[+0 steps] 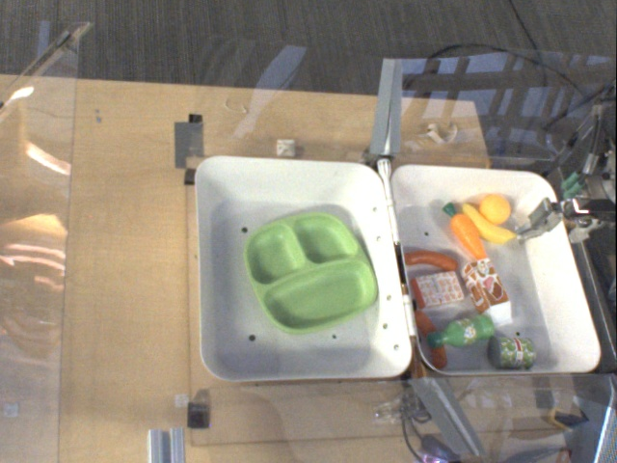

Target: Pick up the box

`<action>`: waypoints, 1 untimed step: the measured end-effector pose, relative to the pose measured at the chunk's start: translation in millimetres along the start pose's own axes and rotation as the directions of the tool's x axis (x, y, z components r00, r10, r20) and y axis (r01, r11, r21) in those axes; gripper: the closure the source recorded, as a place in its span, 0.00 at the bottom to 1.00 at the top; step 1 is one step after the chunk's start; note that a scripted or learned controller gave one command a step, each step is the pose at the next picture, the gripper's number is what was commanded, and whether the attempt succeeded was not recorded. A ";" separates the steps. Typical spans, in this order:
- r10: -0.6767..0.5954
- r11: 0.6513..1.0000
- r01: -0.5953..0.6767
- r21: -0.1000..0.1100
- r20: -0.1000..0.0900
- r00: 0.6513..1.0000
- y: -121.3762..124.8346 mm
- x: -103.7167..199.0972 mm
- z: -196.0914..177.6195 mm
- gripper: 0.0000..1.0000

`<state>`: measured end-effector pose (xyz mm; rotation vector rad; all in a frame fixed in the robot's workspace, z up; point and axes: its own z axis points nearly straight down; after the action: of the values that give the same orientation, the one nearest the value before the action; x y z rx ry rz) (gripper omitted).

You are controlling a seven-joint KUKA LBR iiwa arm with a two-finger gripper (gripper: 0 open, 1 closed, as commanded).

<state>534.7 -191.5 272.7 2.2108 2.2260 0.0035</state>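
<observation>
1. Judging by how things lie, the pick has not begun; the box (487,289) rests flat in the right bin (564,302), touching nothing that could lift it.
2. Sitting near the bin's middle, the box lies just right of a red-patterned packet (438,288), below a carrot (467,233) and above a green bottle (465,333); a can (512,351) lies near the bottom wall.
3. Hanging at the bin's upper right rim, the end effector (536,219) is well apart from the box and close to a banana (489,226); it carries nothing, but whether it is wide or narrow I cannot tell.
4. Remaining work, as I judge it: travel over the box, descend, close, lift.
5. Hard to read: the arm is cut off at the right edge; the box's print is too small to make out; a sausage (432,258) is partly covered by the packet; the left bin (222,258) holds a green tray (310,273) on the worktop (116,258).
</observation>
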 end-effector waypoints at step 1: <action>-0.161 0.987 0.161 0.001 -0.001 0.987 11.1 71.5 94.0 0.00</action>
<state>545.7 -120.0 178.7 2.0247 2.3988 0.0028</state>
